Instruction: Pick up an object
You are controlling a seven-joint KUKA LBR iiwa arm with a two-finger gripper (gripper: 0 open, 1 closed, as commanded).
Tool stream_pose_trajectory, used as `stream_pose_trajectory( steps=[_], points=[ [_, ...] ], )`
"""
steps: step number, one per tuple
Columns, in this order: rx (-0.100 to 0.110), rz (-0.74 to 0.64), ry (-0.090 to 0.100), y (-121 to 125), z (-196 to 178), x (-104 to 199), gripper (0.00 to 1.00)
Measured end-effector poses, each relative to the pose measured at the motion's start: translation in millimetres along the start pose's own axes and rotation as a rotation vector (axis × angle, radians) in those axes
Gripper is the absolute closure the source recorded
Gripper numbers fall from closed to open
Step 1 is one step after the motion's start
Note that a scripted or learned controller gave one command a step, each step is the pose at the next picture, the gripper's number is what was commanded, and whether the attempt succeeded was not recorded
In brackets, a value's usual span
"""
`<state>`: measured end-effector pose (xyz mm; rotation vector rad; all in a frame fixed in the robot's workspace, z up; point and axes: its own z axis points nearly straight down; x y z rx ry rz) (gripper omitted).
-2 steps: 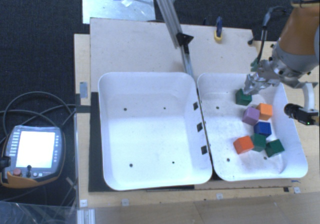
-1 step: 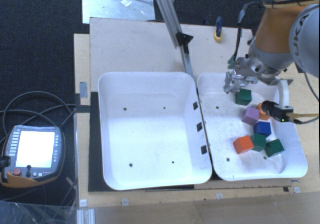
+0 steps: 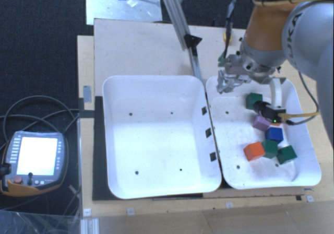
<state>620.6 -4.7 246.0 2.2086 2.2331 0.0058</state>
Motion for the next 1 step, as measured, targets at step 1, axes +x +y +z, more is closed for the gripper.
stream_pose_trajectory(
  steps=[1],
  points=[
    [0.002,0.001,0.000,7.5,13.0,48.7,1.00]
  ],
)
